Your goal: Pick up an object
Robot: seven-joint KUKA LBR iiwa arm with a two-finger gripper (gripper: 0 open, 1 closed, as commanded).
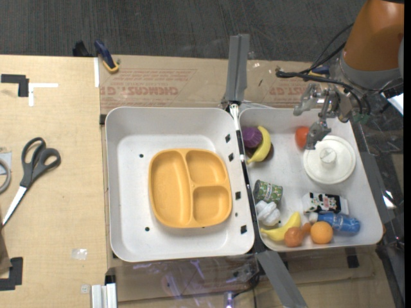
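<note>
Nearest the camera, along the front wall of the right bin (369,233), a blue bottle (340,222) lies on its side beside an orange (321,232), a small reddish fruit (294,237) and a banana (282,229). All look like light toy items; the round ones would likely roll or slip from a pinch, while the bottle offers a straight body to close across. Just behind them rest a black-and-white carton (323,203), a white ridged item (266,212) and a green printed cup (267,190) on its side, thin-walled by the look of it and best taken across its middle.

In the left bin (122,172), a yellow divided plate (191,187) lies flat, stiff and awkward to grip except at its rim.

Farther back in the right bin, a white lidded dish (329,159) with a central knob sits near the right wall, a red ball (302,137) just beside it, and a second banana (261,146) curls around a purple fruit (252,137) by the divider.

The end effector (316,133) hangs over the back of the right bin, just above the dish and the red ball, carrying nothing; how wide its fingers stand cannot be told from this angle. The knob looks the firmest hold close by.

On the counter (58,236) to the left, scissors (31,165) lie well apart from both bins.
</note>
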